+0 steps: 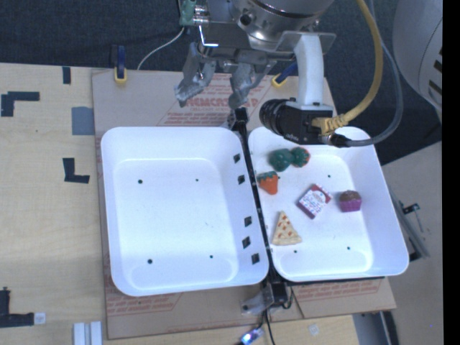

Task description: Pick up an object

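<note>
Claw (218, 85) hung above the desk (43, 192) beyond the far rims of both bins, fingers apart, nothing between them. Below and to its right, in right bin (374, 192): green object (289, 158), carrot (269, 182), red packet (313, 201), purple piece (350, 200), pizza slice (285, 231).
</note>
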Controlling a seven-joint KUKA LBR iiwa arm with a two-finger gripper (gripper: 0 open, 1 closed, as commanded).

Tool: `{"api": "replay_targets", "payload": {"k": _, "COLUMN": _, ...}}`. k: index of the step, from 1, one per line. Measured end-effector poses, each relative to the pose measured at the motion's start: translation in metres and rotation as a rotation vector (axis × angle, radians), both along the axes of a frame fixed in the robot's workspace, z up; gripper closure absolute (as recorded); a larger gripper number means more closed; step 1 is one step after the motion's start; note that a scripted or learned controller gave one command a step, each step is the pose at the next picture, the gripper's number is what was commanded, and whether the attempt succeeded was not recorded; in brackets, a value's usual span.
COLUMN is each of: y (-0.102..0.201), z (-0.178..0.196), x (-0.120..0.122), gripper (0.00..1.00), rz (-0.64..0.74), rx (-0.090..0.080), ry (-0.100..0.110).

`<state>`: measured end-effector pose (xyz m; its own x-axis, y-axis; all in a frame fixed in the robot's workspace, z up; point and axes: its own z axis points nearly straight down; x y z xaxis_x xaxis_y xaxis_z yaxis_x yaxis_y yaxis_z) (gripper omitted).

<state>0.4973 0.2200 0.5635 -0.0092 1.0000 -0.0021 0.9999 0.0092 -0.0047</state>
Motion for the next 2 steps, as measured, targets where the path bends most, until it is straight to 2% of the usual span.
{"api": "replay_targets", "payload": {"k": 2, "y": 0.0015, "z": 0.0190, "x": 0.0002, "gripper": 1.00, "rz": 0.004, "rx": -0.001, "ry": 0.003}}
